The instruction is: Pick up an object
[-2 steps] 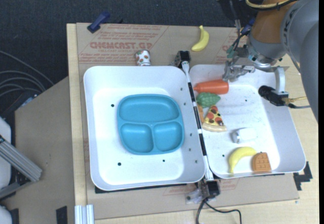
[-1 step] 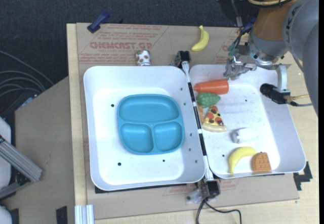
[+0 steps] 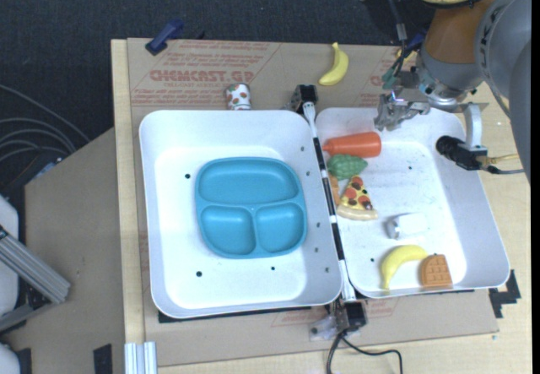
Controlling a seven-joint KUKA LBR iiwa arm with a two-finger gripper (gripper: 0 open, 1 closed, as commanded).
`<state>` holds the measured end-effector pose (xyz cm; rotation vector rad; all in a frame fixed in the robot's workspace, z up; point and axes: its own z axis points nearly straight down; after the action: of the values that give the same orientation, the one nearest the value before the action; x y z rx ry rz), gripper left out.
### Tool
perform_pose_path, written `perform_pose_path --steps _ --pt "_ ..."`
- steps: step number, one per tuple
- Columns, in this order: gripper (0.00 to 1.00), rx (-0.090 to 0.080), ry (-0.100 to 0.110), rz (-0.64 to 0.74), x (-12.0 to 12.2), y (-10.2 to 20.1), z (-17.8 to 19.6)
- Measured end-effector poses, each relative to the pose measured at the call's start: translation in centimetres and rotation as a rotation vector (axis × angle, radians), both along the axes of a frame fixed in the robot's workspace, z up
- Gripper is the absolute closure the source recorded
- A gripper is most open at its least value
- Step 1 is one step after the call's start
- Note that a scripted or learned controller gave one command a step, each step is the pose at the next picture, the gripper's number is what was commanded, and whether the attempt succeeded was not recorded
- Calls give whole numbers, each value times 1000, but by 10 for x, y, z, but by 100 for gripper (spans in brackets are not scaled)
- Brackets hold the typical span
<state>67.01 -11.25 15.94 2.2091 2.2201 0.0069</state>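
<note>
Nearest us, at five o'clock in the shallow white right bin, we see a yellow toy banana beside a brown waffle piece. Toward the centre lie a pizza slice, green leafy toy and orange carrot. At one o'clock the grey two-finger gripper hovers; we cannot tell its jaw state.

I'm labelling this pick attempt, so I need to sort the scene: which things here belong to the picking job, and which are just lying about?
Job:
gripper over the right bin
carrot
green toy
pizza slice
banana in the bin
waffle
small white piece

Lying about:
blue divided plate in the left bin
banana on the board
</note>
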Motion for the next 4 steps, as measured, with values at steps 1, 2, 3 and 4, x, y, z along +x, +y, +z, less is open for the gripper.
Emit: perform_pose_path --steps 1,2,3,4 --pt "100 0 -2 1 1 0 10" --pt "100 5 8 -3 -3 53 54" --pt "0 4 10 -4 -3 52 53" --pt "0 4 13 -5 -4 52 25"
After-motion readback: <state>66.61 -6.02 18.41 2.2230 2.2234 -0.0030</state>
